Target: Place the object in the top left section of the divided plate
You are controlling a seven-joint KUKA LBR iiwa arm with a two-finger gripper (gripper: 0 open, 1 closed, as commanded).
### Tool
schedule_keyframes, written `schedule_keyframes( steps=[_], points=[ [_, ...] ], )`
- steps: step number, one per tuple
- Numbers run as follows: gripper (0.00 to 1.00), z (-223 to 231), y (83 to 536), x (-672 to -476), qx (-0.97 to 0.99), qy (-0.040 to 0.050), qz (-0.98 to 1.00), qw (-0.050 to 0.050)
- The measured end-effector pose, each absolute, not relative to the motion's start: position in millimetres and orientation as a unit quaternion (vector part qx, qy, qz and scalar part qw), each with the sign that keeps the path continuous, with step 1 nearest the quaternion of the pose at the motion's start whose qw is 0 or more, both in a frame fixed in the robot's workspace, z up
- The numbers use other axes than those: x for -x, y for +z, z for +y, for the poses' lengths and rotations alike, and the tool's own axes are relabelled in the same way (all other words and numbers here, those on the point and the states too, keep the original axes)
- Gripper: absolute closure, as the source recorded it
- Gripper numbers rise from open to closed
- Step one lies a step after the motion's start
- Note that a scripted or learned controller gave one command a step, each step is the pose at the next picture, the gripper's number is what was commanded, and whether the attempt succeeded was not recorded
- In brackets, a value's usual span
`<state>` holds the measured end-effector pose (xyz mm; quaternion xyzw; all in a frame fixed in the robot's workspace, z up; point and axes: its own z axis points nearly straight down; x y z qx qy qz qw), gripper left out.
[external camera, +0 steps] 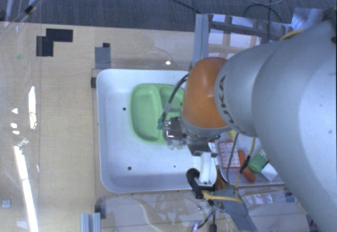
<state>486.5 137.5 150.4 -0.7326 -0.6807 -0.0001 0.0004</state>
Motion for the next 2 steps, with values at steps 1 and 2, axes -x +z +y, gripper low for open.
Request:
schedule_keyframes(
  steps=[1,2],
  points=[
    [1.0,165,108,-539.3,0.737,-0.0017,-0.676,0.003],
    [1.0,195,104,-523.3,0.797,-0.0215,-0.603,-0.01]
  ],
)
